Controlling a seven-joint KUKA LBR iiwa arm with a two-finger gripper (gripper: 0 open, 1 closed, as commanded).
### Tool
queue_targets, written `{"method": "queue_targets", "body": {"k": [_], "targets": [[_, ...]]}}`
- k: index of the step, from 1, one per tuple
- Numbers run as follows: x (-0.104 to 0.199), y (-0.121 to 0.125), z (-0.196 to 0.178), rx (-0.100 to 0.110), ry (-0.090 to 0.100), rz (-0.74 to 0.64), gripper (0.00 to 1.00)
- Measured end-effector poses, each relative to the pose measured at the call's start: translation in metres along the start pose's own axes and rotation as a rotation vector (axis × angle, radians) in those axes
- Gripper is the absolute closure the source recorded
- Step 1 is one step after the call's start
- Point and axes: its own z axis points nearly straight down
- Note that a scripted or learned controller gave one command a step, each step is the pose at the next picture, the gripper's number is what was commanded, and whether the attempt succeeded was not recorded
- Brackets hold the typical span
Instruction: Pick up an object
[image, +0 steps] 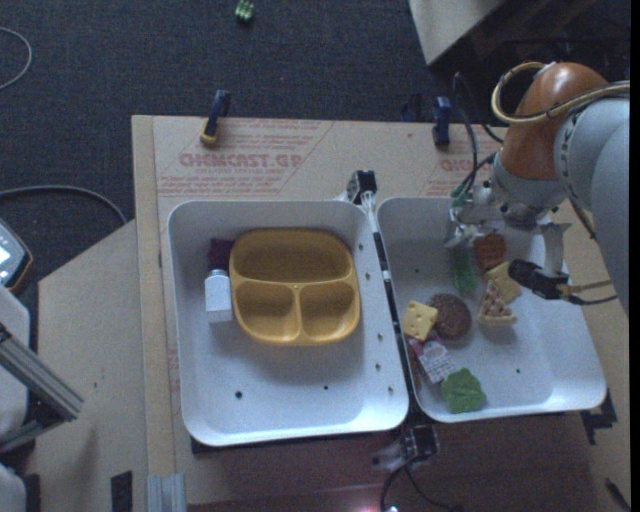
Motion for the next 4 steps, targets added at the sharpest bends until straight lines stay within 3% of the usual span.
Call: {"method": "queue_targets", "body": {"k": [2, 3, 4], "targets": [[0.012, -0.002, -0.114, -0.008, -0.002, 0.0, 1.0], [0.012, -0.001, -0.122, -0.004, -0.001, 0.001, 1.0], [0.048, -0.04, -0.119, 0.005, 0.003, -0.001, 1.0]]}}
